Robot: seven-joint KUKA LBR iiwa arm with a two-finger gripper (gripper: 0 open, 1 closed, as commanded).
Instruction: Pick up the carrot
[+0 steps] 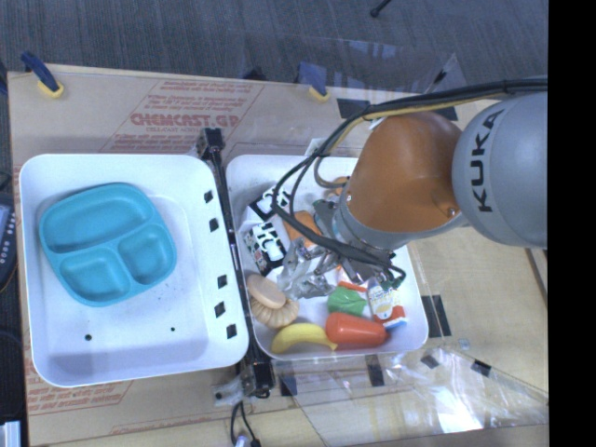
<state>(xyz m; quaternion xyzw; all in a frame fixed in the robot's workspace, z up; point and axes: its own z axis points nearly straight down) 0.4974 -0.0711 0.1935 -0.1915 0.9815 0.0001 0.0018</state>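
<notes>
The carrot (357,330) lay at the near edge of the right bin (416,317), beside a banana (300,337). My end effector (312,270) hung just above and left of it among the clutter; I could not tell its opening.

Two shallow white bins on a cardboard-covered table

The left white bin (56,361) holds a blue three-compartment plastic tray (105,242) toward its far left. The right white bin (413,329) holds a yellow toy banana (300,338) at its near edge, a round tan wooden piece (267,297) just beyond, and a green toy vegetable (346,302).
</notes>
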